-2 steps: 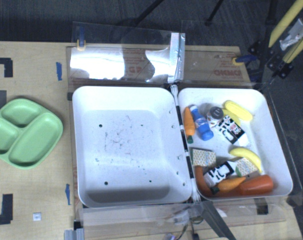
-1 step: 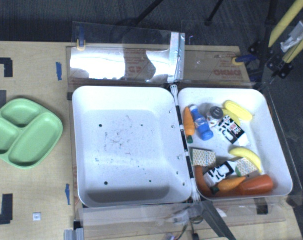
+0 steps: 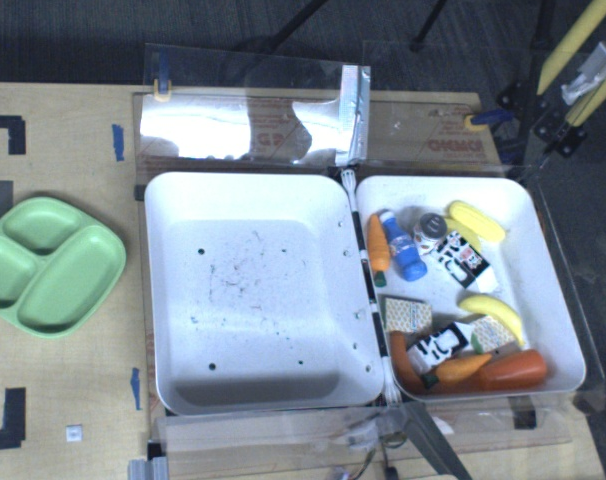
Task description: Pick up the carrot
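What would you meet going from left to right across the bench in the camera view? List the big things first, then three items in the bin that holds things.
Green plate → left bin → right bin. Within the right bin: orange carrot → blue bottle → yellow banana.

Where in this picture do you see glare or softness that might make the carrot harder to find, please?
Camera view: strong glare on the clear panel behind the left bin; the right bin is evenly lit, with soft shadows among its clutter. The whole frame is slightly soft, so the carrot blends with the red item beside it.
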`<action>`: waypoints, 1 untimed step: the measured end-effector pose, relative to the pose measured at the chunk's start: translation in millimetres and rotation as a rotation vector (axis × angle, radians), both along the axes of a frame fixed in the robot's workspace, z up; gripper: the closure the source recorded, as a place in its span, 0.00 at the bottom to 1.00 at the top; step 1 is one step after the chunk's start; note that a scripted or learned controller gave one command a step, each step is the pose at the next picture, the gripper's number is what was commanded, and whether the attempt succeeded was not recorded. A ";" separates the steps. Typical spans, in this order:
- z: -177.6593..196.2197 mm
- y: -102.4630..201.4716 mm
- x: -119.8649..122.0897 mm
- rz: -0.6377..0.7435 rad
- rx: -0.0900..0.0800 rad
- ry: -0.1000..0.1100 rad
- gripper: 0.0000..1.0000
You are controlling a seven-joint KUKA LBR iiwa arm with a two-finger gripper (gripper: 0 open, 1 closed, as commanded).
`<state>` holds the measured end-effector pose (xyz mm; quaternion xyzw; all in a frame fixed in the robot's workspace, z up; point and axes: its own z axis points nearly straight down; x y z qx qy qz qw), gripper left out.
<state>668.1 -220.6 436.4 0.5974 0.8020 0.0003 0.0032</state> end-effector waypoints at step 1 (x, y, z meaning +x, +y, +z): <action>0.1 -0.4 -0.3 0.202 0.000 0.002 0.00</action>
